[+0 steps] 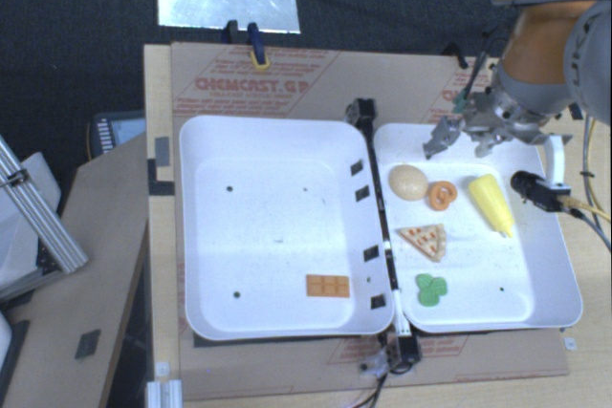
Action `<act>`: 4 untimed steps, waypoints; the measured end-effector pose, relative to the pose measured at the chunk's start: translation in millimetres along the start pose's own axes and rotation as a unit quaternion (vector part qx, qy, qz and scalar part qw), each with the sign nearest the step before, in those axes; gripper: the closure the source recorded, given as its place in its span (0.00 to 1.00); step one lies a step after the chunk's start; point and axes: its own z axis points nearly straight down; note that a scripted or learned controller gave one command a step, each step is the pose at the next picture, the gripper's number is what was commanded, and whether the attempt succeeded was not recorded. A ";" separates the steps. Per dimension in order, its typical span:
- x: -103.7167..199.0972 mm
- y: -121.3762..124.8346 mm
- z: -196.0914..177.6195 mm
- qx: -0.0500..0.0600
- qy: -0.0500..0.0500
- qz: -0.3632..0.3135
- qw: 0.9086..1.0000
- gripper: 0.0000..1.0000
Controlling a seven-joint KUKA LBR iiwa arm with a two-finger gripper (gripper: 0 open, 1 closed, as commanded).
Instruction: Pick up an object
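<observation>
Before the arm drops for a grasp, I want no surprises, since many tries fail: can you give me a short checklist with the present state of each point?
1. Gripper carries nothing between its fingers: ok, it is open and bare.
2. Gripper is over the right bin, at its far edge: ok.
3. Targets lie apart: ok for the yellow corn, pizza slice and green piece; not ok for the egg and orange ring, which lie close together.
4. Gripper is straight above one item: not ok, all lie nearer the camera.
5. Height above the bin floor: cannot tell.
</observation>
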 end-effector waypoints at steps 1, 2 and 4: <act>26.4 -88.7 -27.0 0.001 0.001 0.001 1.000 0.00; 49.2 -146.8 -20.1 0.002 0.001 0.001 1.000 0.00; 91.3 -72.0 -105.2 -0.006 0.000 -0.004 1.000 1.00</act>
